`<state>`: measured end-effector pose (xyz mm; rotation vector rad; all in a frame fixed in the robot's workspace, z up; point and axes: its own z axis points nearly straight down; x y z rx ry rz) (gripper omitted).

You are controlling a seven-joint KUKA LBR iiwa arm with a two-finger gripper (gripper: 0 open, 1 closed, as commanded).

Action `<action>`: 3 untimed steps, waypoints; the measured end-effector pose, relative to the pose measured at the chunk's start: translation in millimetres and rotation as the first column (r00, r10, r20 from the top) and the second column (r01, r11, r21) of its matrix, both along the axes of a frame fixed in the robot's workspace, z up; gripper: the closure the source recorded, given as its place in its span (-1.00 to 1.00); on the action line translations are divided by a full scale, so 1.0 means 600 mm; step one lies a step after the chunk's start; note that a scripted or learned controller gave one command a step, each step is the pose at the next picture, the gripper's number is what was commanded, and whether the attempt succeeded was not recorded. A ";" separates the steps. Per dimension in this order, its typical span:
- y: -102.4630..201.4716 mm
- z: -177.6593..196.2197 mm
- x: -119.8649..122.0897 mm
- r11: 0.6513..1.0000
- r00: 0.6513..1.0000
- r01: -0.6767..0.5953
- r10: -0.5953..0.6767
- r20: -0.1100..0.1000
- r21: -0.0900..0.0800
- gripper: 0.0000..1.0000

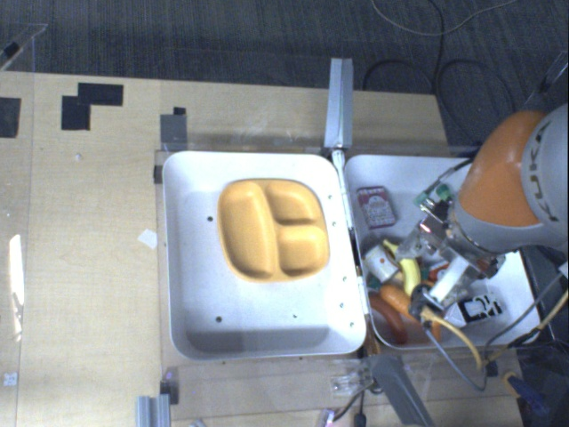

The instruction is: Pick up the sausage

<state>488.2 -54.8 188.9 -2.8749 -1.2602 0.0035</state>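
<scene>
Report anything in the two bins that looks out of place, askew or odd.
Nothing is spilled or damaged. The yellow divided tray sits slightly skewed in the left bin. In the right bin, the items are heaped in the near corner by the divider, sausage lowest, under the arm.

I am seeing the sausage [389, 307] as a reddish-brown, glossy, elongated piece, shading to orange along its upper side. It is lying flat on the floor of the right bin [404, 178], close to that bin's near edge and toward its near-left corner, just beside the wall it shares with the left bin. Its long axis is running slantwise, from upper left down toward the near edge. I am finding its right end covered from above, so its full length and its far tip are not showing clearly to me.
</scene>
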 end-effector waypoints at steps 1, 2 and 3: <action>0.050 0.100 0.002 0.975 0.975 -0.221 0.221 0.004 -0.002 -1.00; 0.181 -0.013 -0.001 0.970 0.970 0.242 -0.242 -0.001 -0.002 -1.00; 0.221 -0.012 0.000 0.832 0.832 0.555 -0.555 0.001 -0.001 -1.00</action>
